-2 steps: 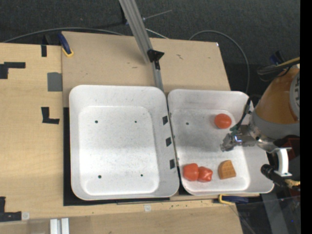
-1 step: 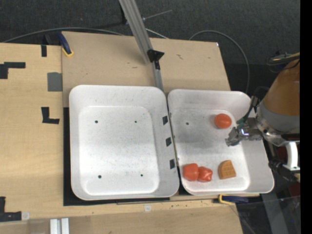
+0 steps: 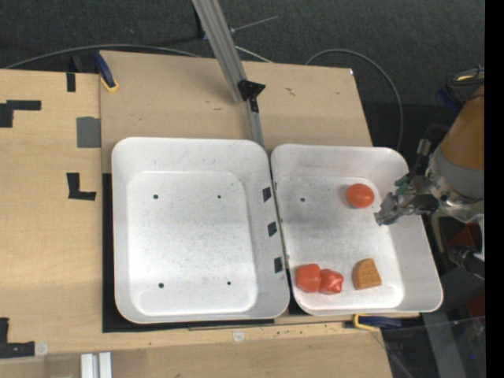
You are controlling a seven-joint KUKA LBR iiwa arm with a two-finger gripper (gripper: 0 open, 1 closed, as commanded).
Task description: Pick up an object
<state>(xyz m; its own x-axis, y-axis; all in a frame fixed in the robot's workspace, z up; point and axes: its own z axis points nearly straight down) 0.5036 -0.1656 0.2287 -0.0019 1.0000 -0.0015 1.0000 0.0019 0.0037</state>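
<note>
The right bin [image 3: 409, 266] holds an orange-red ball [image 3: 360, 195] near its upper right. Along its front lie two red lumps [image 3: 318, 279] touching each other and a tan waffle-like piece [image 3: 366, 274]. My gripper [image 3: 387, 213] hangs over the bin's right side, just right of and slightly below the ball, apart from it. Nothing shows between its fingers.
The left bin [image 3: 126, 211] sits beside the right one, joined by black clips along the shared edge. A metal pole [image 3: 224, 46] slants down from the top to the bins' back edge. The arm's orange band [image 3: 472, 136] is at the right edge.
</note>
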